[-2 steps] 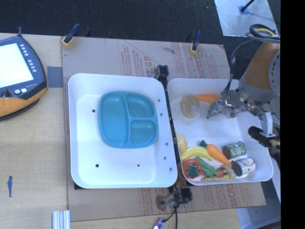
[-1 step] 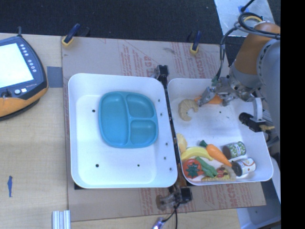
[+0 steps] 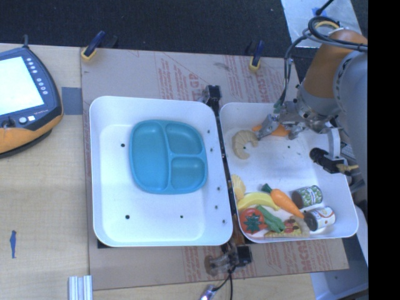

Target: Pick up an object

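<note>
Nearby, a banana point(image 3: 255, 200), carrot point(image 3: 285, 201) and two small cans point(image 3: 307, 196) crowd the right bin's point(image 3: 284, 161) front corner, well below the gripper point(image 3: 273, 125). Just left of it lies a tan croissant-shaped toy point(image 3: 243, 142). The gripper sits over an orange piece point(image 3: 279, 130) at the far wall; whether it pinches it cannot be told.

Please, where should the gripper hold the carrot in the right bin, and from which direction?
Probably at the carrot's thick orange middle, coming from above, fingers closing across its width. It lies slantwise on the toy pile, with the banana and a can close beside it.

Bright even light, soft focus, faint shadows
</note>
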Robot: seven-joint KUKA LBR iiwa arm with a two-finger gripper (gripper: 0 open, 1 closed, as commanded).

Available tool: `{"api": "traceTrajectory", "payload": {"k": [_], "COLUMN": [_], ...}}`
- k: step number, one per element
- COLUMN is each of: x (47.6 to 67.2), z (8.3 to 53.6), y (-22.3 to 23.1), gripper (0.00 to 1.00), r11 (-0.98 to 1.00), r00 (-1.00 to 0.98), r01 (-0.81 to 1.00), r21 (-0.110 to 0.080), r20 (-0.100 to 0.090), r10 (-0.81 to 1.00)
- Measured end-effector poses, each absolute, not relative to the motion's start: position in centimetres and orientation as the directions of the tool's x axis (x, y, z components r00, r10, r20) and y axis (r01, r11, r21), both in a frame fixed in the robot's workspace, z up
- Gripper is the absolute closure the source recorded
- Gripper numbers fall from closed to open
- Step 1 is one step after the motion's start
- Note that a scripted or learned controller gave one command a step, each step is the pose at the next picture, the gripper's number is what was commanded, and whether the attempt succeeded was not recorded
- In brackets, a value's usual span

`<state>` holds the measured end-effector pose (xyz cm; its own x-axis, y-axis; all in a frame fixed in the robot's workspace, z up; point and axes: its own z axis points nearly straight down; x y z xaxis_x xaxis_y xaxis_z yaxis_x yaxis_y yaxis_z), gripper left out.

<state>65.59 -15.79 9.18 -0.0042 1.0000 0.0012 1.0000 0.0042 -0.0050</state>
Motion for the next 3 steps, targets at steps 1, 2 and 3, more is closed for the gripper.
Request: {"api": "traceTrajectory", "payload": {"k": [1, 2, 3], "x": [65.6, 65.5, 60.4], "z": [9.2, 10.2, 23.7], "y": [-14.7, -14.8, -12.7], "gripper": [0.00, 1.00, 1.00], "r11": [0.005, 0.009, 0.004], "r00": [-0.005, -0.009, -0.004], "r01": [1.000, 1.000, 1.000], "r21": [-0.007, -0.013, 0.000], "r20": [0.002, 0.002, 0.000], "r10": [1.000, 1.000, 1.000]}}
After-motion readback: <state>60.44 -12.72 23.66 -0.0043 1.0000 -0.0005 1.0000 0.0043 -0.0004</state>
